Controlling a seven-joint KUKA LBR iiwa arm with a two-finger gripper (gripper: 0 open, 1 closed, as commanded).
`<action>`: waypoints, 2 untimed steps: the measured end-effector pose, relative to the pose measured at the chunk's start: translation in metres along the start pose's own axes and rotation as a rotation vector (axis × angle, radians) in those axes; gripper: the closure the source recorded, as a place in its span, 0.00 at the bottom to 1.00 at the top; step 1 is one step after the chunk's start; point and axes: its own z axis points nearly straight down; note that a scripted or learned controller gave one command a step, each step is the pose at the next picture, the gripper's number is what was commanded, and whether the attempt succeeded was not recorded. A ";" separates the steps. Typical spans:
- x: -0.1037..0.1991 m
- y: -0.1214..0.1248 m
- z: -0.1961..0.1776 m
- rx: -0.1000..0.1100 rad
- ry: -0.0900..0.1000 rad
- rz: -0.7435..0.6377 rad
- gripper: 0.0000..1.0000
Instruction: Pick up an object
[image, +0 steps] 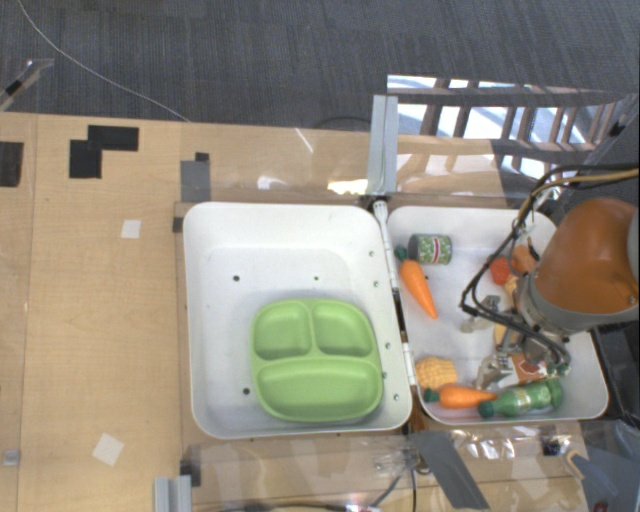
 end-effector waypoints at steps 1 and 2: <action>-0.007 0.001 -0.014 0.003 -0.021 -0.007 1.00; -0.037 0.025 -0.181 0.001 -0.009 -0.037 1.00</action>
